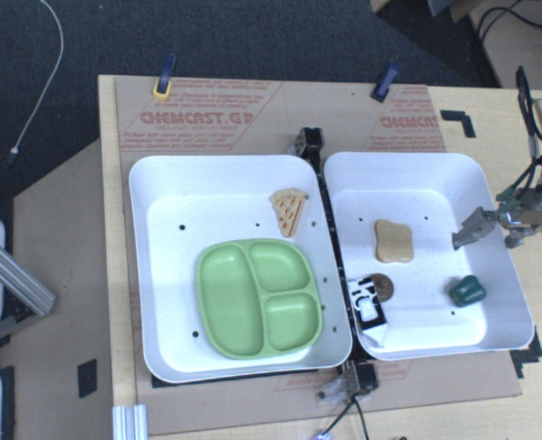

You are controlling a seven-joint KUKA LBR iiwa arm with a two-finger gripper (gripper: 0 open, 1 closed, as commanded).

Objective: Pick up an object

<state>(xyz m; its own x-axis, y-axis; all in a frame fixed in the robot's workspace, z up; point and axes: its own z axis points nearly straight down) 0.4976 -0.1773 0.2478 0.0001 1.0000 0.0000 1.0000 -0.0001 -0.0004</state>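
Observation:
The right bin (417,168) holds a tan bread-like piece (393,241), a small dark green object (467,291) and a brown round piece (381,288) beside a black-and-white tag (366,304). In the left bin (160,200) lie a green divided plate (258,297) and a tan waffle-patterned wedge (288,210). My gripper (473,228) reaches in over the right bin's right rim, above the green object and to the right of the tan piece. It touches none of them and nothing shows in its grasp.
A black clamp (309,141) joins the two bins at the back, and another sits at the front (358,379). Blue clips (165,79) (385,81) hold the cardboard sheet. Cables hang at the far right (532,126).

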